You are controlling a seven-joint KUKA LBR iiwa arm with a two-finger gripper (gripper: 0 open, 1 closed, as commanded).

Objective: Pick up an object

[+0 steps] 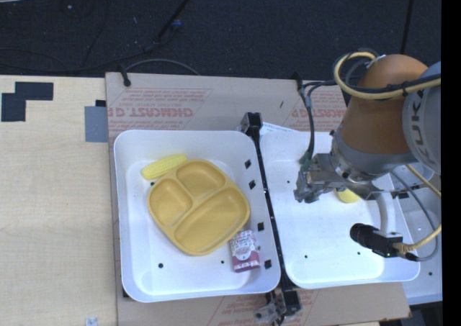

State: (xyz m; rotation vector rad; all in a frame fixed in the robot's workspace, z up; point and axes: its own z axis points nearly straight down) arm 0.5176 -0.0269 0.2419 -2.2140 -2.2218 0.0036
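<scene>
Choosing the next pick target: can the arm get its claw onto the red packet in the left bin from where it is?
Probably yes. The red packet lies flat on the left bin's floor, just beside the yellow divided plate, nothing on top. The claw is over the right bin; the divider between the bins looks low.

Vantage: the scene is viewed from a single fixed camera set above the table [57, 195], looking down at a slant.
Facing: the far edge of the table and a dark floor strewn with cables (top of frame) are taken in beyond the bins.
Framing: the left bin [133, 267] and the right bin [324, 267] are both contained, side by side, at middle distance.
Arm entry: the arm [378, 116] is seen coming in from the right, its orange band large in frame because it stands nearer the lens.
Shared ground: only one view is supplied.
</scene>
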